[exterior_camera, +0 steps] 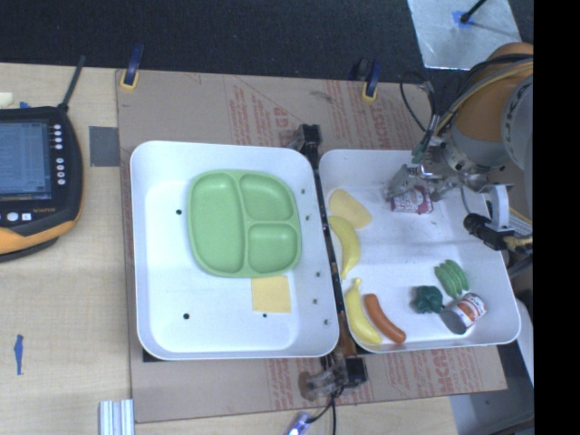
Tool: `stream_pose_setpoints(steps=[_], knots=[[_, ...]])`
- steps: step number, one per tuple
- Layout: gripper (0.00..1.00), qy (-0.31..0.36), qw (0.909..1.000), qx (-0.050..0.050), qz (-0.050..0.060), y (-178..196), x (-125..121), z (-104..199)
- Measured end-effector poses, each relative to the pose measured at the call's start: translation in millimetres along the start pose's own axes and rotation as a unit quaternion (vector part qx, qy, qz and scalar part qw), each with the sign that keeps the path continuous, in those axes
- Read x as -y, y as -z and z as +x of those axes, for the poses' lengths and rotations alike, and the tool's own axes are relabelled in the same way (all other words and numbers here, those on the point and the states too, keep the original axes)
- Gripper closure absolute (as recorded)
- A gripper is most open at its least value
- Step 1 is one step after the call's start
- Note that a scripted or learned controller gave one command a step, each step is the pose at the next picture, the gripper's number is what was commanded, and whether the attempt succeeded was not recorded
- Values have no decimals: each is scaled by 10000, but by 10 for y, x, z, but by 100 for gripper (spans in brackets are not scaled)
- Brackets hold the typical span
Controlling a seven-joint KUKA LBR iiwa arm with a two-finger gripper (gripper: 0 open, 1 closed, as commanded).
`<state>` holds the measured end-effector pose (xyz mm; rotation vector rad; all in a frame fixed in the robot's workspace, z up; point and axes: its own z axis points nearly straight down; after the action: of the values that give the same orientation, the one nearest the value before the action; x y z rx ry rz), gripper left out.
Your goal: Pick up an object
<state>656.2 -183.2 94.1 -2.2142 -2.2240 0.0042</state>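
Observation:
My gripper hangs low over the back of the right bin, reaching in from the right. Right under it lies a small white and pink packet; whether the two touch cannot be told from this angle. Other items in the same bin are a pale yellow piece, a banana, a second banana, an orange sausage, a broccoli floret, a green pickle and a small white and red can.
The left bin holds a green divided plate and a yellow cheese slice. A teach pendant lies on the bench at the far left. Black cables run beside the arm at the right bin's far right corner.

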Motion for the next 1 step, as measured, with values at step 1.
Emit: stream_pose_setpoints(steps=[1], knots=[[100, 8, 10000, 0, 2, 109, -2, -8]])
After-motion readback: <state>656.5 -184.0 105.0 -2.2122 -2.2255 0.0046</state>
